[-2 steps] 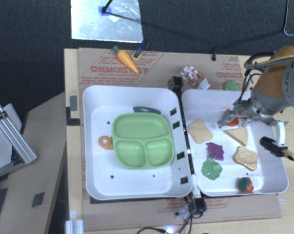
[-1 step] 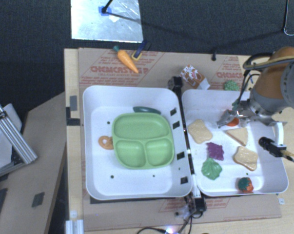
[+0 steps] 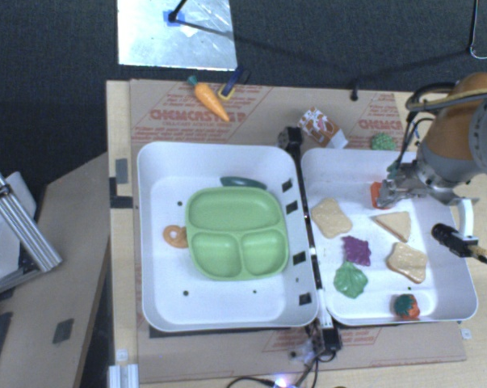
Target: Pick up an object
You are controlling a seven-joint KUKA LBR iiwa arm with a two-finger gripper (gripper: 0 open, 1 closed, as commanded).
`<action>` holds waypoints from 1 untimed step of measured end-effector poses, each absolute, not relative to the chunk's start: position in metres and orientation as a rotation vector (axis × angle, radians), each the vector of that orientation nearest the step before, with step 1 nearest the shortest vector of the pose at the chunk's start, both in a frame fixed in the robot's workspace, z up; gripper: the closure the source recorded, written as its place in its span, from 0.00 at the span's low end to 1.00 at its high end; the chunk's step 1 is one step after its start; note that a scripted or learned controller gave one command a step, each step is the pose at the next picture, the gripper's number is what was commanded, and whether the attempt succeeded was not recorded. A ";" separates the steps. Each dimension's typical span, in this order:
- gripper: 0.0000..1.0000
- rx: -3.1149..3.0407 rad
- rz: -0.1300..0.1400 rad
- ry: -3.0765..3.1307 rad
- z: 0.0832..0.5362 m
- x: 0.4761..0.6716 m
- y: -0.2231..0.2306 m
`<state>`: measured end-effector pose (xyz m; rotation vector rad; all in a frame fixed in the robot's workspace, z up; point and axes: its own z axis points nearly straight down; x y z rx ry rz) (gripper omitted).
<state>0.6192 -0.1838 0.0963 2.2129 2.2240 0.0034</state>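
One small orange piece (image 3: pixel 376 194) is met by the gripper (image 3: pixel 391 189) — grip state cannot be told; judged light, stiff, smooth — best pinched across its middle.

The KUKA arm (image 3: pixel 461 128) enters from the right edge of the camera view, its orange band showing above the grey wrist section, and bends down and to the left. The gripper (image 3: pixel 391 186) hangs at the end of the wrist, pointing downward and set low, its metal body seen from above at a slant. Dark cables loop from the upper part of the arm down toward the wrist.
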 end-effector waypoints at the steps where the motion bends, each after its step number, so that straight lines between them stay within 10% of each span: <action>1: 1.00 2.213 0.005 2.223 0.148 0.615 -0.175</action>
